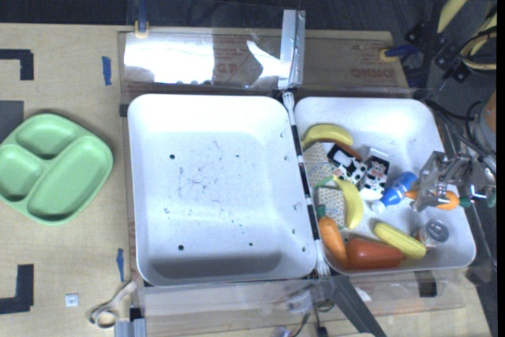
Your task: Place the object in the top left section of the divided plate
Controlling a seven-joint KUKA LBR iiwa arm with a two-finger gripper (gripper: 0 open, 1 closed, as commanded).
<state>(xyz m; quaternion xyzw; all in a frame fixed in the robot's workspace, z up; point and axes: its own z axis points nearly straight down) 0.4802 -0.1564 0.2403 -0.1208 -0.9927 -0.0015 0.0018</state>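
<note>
Left bin; clear sheet behind.

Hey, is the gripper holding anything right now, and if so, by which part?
It cannot be told. The gripper is low at the right edge of the right bin, beside a small orange item, but its fingertips are too blurred to judge any hold.

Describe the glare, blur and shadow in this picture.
Camera view: strong glare on the clear panel behind the left bin; the gripper over the right bin is soft and hard to resolve; the green divided plate is evenly lit, with little shadow.
</note>
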